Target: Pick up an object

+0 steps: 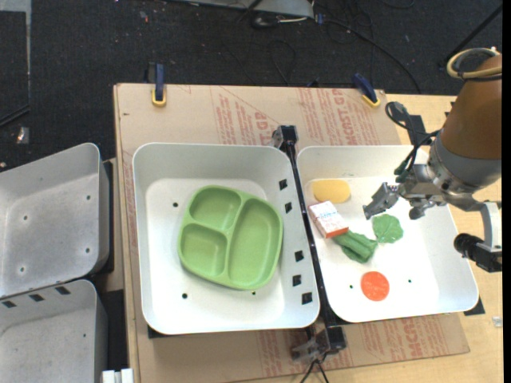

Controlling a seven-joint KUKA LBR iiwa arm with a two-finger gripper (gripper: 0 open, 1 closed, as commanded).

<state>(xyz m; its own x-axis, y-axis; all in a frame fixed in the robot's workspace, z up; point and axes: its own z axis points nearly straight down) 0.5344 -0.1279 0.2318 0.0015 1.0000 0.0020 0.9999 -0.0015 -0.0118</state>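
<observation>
The jaws (391, 202) hang over the right bin (455, 294) at the right of the frame, slung under the grey arm with its orange band (479, 106). How far they stand open cannot be told at this slant. One dark finger reaches down and left to just above the round green leafy piece (388, 228); whether it touches the piece cannot be told, and nothing shows between the fingers.

The right bin holds five things, one of each. A yellow lump (331, 190) lies at its upper left. Just below that sits a small red and white box (327, 219), tilted. A dark green bundle (357, 246) lies right of the box's lower end, with the round green leafy piece just right of it and a little higher. An orange-red disc (375, 286) lies apart from the rest toward the bin's lower edge.

The left bin (152, 238) holds one thing: a light green tray with three compartments (231, 236), set at a slant in the middle.

Two white bins stand side by side on the brown worktop (239, 110). Two clamps (159, 84) grip the worktop's upper edge, one at the upper left and one at the upper right.
</observation>
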